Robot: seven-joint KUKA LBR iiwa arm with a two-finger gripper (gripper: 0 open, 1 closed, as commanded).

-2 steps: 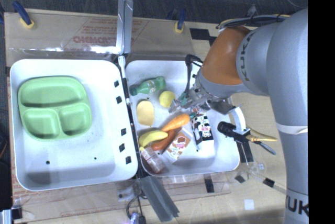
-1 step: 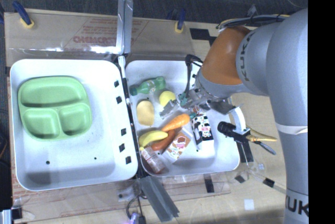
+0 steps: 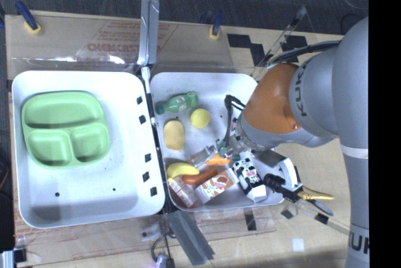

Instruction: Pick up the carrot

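Observation:
The carrot is an orange, elongated piece lying at a slant near the front of the right bin. It lies between a banana and a printed packet. My gripper hangs low over the bin's front right part. Its black and white body sits right beside the carrot's upper right end. The grey arm with its orange band covers the bin's right side and hides what lies under it.
A green bottle, a yellow lemon and a pale yellow potato-like piece lie further back in the right bin. A banana and a printed packet flank the carrot. The left bin holds a green divided tray.

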